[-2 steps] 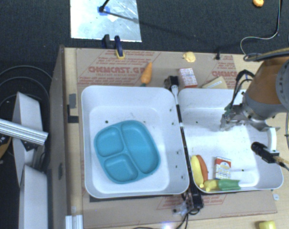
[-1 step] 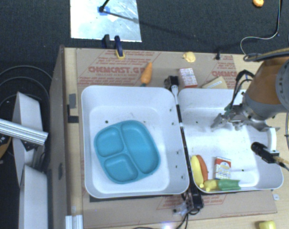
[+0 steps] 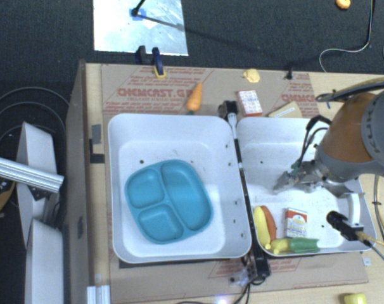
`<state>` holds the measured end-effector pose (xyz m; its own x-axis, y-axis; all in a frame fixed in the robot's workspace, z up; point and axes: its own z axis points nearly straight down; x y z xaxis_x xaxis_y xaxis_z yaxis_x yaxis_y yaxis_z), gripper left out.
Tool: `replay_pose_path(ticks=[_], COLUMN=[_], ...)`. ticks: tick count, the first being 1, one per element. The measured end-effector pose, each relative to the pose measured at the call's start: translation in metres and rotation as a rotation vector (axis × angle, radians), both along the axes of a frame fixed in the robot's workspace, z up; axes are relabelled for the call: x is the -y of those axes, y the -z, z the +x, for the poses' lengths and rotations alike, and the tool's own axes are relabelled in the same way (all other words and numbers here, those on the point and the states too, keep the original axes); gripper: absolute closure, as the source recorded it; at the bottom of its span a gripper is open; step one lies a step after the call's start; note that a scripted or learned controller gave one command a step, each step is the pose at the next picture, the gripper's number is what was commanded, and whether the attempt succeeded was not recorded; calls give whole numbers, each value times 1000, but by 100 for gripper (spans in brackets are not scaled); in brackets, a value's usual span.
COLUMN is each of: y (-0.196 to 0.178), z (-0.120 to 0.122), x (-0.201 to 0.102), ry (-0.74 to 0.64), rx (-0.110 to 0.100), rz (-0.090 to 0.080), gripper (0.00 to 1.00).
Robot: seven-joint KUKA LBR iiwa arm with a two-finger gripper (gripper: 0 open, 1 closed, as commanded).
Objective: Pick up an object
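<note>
Green item (image 3: 302, 244), board (image 3: 155, 94) reading "CHEMCAST"

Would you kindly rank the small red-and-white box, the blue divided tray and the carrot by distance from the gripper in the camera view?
From the gripper:
1. Red-and-white box, just below it, right bin.
2. Blue divided tray, left bin.
3. Carrot, on the board above the left bin.

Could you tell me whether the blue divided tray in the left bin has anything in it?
Empty. The blue tray lies flat in the left bin, and all three of its compartments show only bare blue surface.
</note>
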<state>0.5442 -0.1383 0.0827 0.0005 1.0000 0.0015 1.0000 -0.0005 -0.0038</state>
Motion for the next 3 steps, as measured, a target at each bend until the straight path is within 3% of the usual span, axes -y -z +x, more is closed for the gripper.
replay_pose_path(ticks=[1,3], y=[-12,-33], z=[3,5], x=[1,0], ry=[-2,-2], rx=[7,11], rz=[-2,-1], gripper=[100,100])
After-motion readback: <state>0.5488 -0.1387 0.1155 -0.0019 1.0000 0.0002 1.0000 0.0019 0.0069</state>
